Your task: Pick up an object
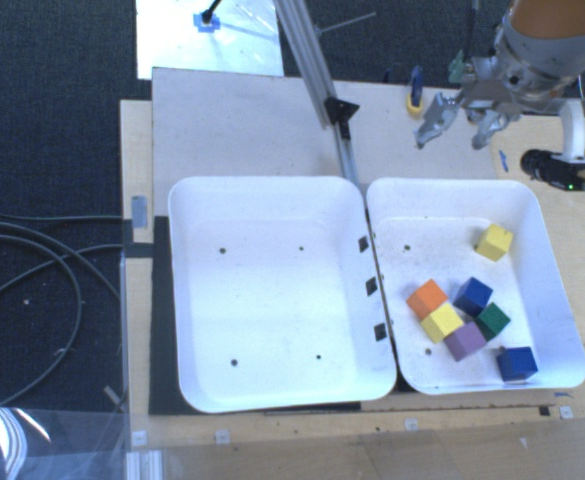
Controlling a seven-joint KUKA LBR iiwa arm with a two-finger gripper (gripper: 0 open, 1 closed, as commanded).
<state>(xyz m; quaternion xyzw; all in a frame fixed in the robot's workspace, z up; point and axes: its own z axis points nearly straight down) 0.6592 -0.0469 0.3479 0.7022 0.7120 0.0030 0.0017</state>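
Note:
My gripper (459,130) hangs high above the back edge of the right bin (550,230), open, with nothing between its fingers. Down in that bin lie several small cubes. A yellow cube (493,242) sits alone toward the back right. Closer to the front, an orange cube (428,297), a second yellow cube (441,322), a blue cube (473,295), a green cube (492,320) and a purple cube (464,341) crowd together. Another blue cube (516,363) rests near the front right corner.
The left bin (187,268) sits beside the right one, sharing a divider. A slanted metal pole (312,58) crosses the back of the bench. Cables (32,268) lie on the dark floor to the left.

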